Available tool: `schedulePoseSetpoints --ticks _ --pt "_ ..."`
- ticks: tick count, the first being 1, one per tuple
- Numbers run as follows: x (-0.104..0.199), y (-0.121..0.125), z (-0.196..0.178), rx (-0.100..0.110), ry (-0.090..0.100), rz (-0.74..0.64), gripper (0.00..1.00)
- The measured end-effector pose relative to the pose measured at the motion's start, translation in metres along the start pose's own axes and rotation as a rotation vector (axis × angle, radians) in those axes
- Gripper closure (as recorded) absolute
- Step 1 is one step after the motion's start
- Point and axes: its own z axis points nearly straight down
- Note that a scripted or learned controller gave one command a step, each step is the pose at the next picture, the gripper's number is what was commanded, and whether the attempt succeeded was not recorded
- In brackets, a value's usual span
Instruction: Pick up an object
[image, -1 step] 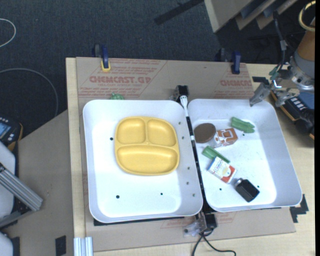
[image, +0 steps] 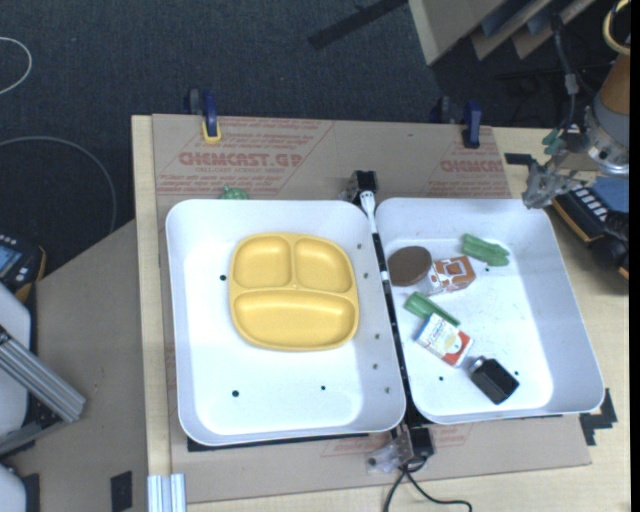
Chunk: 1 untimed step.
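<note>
The right bin (image: 572, 318) holds several small objects. A brown round disc (image: 408, 265) lies beside a white and orange carton (image: 453, 274). A green piece (image: 485, 249) rests near the far wall and another green piece (image: 431, 308) sits mid-bin, above a red and white packet (image: 445, 341). A black block (image: 493, 380) lies near the front. My gripper (image: 541, 190) hangs over the bin's far right corner, apart from all of these, with nothing seen in it.
The left bin (image: 195, 340) holds a yellow divided plate (image: 294, 291). Clamps (image: 209, 118) (image: 471, 126) pin the brown board at its back edge. A small green item (image: 233, 193) lies just behind the left bin. A cable (image: 404, 478) trails off the front.
</note>
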Motion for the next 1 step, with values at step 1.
schedulePoseSetpoints --ticks 1 --pt "0.0588 -0.0301 0.016 0.009 0.006 -0.003 1.0"
